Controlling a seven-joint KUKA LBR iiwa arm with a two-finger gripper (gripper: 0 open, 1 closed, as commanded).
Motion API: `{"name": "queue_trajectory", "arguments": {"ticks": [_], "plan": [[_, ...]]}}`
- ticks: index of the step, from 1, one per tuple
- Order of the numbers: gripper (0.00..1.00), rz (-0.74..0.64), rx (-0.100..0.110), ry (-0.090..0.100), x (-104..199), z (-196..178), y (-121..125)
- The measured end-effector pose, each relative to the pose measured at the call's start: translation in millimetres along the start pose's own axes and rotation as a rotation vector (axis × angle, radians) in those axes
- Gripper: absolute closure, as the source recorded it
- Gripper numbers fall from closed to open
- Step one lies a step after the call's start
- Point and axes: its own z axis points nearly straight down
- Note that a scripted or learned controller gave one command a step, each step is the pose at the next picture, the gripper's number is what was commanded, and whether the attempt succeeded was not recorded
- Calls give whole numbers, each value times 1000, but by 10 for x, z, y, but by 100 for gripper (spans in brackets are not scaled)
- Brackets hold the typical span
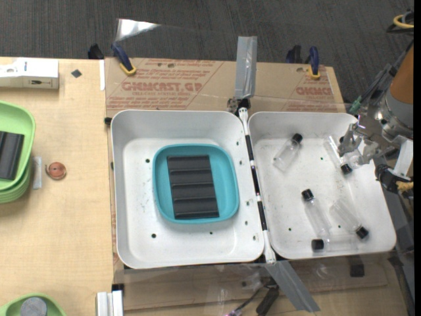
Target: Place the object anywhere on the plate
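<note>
A green tray [14,151] holding a dark block [10,154] is seen at the table's [66,242] left edge, with a small copper disc [56,170] just beside it and a white box [27,74] further up. The left bin [125,176] is taken as landmark. A teal plate [161,176] is set at its middle, and a black ribbed insert [192,186] is laid on the plate. Cardboard [197,84] is clamped behind the bin by blue clamps [122,56]. Touching the landmark on its right is the right bin [375,242], where several clear vials with black caps are scattered: one vial [288,151] lies nearest the landmark towards the back, another [316,212] near the middle, a third [348,219] towards the front right, and a loose cap [318,245] at the front. One more vial [335,151] lies towards the back right. None of the vials is on the plate. Furthest from the landmark, the gripper [358,147] is seen at the right bin's far edge, just beside that last vial; whether the fingers are closed or parted cannot be told, and no vial is seen between them.
</note>
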Motion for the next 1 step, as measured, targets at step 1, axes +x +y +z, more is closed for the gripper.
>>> {"name": "queue_trajectory", "arguments": {"ticks": [1], "plan": [[100, -4, 3, -2, -7, -73, 0]]}}
